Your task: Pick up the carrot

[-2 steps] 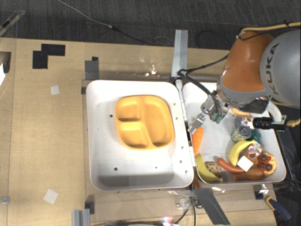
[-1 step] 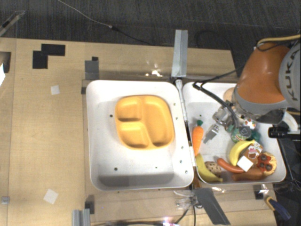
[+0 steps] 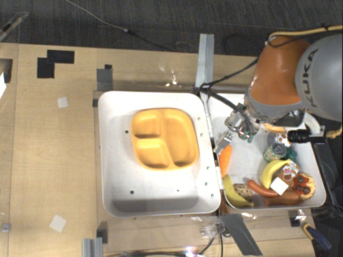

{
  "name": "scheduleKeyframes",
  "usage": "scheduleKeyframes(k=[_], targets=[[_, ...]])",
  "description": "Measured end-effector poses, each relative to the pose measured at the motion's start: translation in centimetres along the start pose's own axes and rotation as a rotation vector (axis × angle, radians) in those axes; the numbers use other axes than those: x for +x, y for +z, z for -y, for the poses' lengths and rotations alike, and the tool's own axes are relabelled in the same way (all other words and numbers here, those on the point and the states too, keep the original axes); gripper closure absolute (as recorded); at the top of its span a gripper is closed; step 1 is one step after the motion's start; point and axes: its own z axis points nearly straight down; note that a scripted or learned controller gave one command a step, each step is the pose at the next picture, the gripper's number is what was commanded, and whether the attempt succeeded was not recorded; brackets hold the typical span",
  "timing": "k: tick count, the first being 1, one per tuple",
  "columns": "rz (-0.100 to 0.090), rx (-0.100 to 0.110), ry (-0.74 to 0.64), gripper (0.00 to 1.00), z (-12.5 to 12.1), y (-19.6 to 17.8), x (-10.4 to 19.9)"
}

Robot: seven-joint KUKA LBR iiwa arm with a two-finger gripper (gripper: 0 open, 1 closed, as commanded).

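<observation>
Carrot (image 3: 225,158): one, by right bin's (image 3: 319,194) left wall
Bananas: two, yellow banana (image 3: 273,170), spotted banana (image 3: 236,191) below carrot
End effector (image 3: 236,131): just above carrot, grip state cannot tell

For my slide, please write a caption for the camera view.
Gripper poised above the carrot in the right bin; yellow plate beside.

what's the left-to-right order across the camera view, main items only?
Yellow-orange plastic divided plate → orange carrot → metal two-finger gripper → long red sausage-shaped toy → yellow banana → brown toy with red berries.
</observation>
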Motion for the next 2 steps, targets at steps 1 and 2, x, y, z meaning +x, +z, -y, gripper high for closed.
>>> scheduleKeyframes(k=[1,2], targets=[[-0.002,0.002,-0.088,0.0,4.5,0.0,2.1],[-0.002,0.003,0.359,0.0,5.6,0.1,2.8]])
